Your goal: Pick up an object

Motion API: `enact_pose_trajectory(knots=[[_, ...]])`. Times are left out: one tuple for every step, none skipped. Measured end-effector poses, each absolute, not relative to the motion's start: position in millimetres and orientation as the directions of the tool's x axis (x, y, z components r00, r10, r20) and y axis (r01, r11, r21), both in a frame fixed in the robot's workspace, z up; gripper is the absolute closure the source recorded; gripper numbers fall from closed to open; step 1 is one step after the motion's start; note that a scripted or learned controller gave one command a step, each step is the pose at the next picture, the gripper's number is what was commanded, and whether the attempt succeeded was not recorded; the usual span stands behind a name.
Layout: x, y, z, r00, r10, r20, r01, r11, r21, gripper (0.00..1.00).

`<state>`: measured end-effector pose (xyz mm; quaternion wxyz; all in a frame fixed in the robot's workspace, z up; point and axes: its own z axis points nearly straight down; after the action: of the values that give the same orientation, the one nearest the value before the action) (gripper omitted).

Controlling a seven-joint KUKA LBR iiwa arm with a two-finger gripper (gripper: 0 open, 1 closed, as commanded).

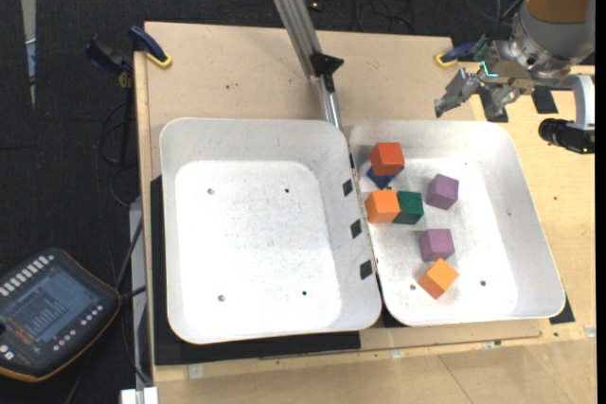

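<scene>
Camera view from above the bench shows the two-finger gripper (471, 96) hanging above the far rim of the right-hand shallow white bin (530, 232), with its fingers spread apart and nothing between them.

The candidates all lie in that bin. A red-orange cube (387, 157) sits near the far left corner, partly over a small blue block (380, 177). Just in front, an orange cube (382, 205) touches a dark green cube (410, 206). A purple cube (442, 191) stands a little to their right, a second purple cube (436, 243) lies nearer the camera, and a tilted orange cube (439, 278) sits just beside that one. The left-hand shallow white bin (189, 203) has a bare, speckled floor.

The cubes look like small painted blocks, probably stiff, light and not fragile, with flat faces that should suit a pinch across two opposite sides. The first purple cube looks the easiest, since it stands apart from its neighbours and leaves room for a finger on either side. The touching orange and green pair would likely crowd the fingers.
</scene>
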<state>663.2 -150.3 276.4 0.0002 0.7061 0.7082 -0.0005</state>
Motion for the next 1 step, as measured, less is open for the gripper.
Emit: enact_pose_trajectory(knots=[[662.0, -148.2, 211.9, -0.001, 1.000, 0.000, 1.000, 0.001, -0.006, 0.00]])
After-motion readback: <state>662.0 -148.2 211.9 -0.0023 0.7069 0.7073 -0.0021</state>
